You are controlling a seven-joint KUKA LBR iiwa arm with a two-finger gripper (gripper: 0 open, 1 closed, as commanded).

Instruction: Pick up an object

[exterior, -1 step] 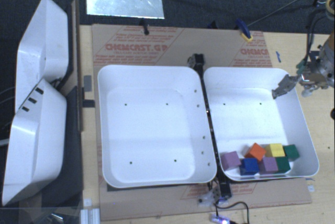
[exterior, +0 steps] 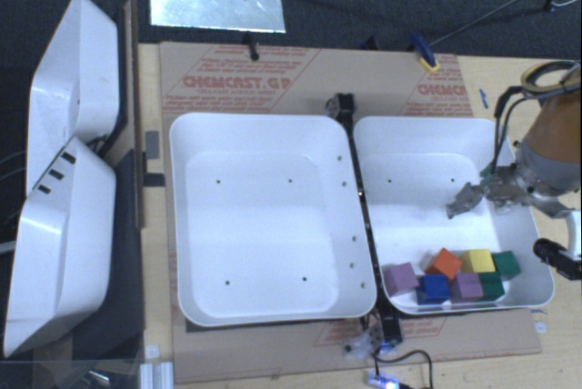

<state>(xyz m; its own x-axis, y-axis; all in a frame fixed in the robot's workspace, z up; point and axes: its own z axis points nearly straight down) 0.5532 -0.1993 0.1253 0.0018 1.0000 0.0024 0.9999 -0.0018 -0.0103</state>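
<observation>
right bin (exterior: 414, 151), shallow white moulded plastic with rounded corners, holds a tight cluster of small matte cubes along its near wall: purple block (exterior: 400, 275), blue block (exterior: 434, 288), orange block (exterior: 446, 263), a second purple block (exterior: 467, 285), yellow block (exterior: 479, 261) and two green blocks (exterior: 500, 274), most touching their neighbours. gripper (exterior: 462, 201), grey metal, hangs over the bare floor of that bin, apart from the cubes, nothing seen between its fingers; whether they stand apart or together cannot be told at this blur. left bin (exterior: 264, 151), same smooth white plastic, sits just beside it on printed brown cardboard (exterior: 236, 78).
</observation>
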